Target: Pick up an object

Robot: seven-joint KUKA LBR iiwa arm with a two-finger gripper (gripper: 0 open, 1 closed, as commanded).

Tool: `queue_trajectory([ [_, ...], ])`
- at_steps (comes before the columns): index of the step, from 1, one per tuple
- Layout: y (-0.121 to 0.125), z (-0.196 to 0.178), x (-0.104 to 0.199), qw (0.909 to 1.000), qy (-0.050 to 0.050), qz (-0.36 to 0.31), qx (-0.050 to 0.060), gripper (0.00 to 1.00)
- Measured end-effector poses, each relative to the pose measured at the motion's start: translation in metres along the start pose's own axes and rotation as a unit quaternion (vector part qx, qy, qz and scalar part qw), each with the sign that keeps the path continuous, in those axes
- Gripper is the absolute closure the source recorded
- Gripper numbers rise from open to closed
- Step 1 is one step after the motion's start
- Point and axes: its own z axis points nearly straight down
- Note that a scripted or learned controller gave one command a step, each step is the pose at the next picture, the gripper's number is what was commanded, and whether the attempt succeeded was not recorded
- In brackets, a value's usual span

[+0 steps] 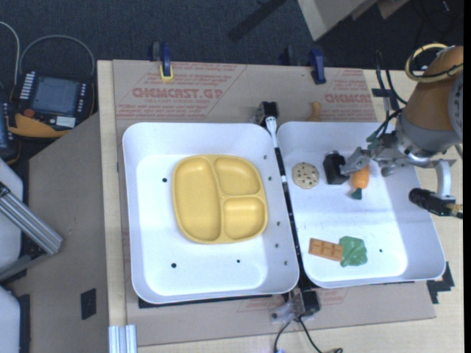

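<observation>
Camera view: smooth yellow three-compartment tray — rounded, glossy plastic.

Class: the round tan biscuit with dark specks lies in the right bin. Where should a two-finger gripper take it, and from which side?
Probably from straight above, fingers closing across opposite edges of the round tan speckled biscuit. It lies flat on the right white bin floor, with bare floor around it.

Cardboard-topped bench with two shallow white bins side by side: left bin, right bin.
</observation>
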Motion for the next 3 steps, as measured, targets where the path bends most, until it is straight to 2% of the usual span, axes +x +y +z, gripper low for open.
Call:
queue_trajectory([
  [1,0.002,-0.010,-0.001,1.0000,-0.002,0.000,-0.004,1.00],
  [2,-0.003,-0.056,-0.001,1.0000,0.001,0.000,0.003,1.00],
  [3,0.005,-0.120,-0.005,1.0000,0.001,0.000,0.002,1.00],
])
